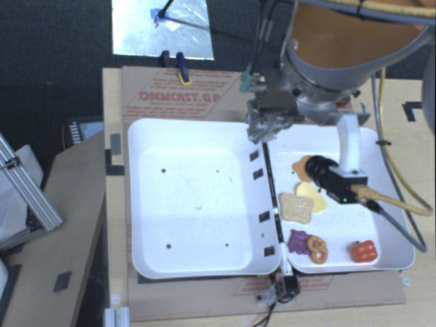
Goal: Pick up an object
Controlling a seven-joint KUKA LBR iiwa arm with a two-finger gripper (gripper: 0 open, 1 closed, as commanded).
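Observation:
Several small items lie in the right bin [394, 231]: a tan toast slice [297, 208], a yellow piece [315, 197] beside it, an orange piece [299, 168], a purple grape bunch [298, 240], a brown pretzel [317, 248] and a red pepper [363, 251]. My gripper [265, 126] hangs under the grey and orange arm, over the back end of the divider between the two bins. It sits well behind the toast and the other items, and nothing shows in its grasp.
The left bin [191, 203] lies left of the divider. A black cylinder with a cable [332, 180] and a white bracket [349, 145] hang over the right bin's middle. A silver sheet [162, 18] lies beyond the cardboard base.

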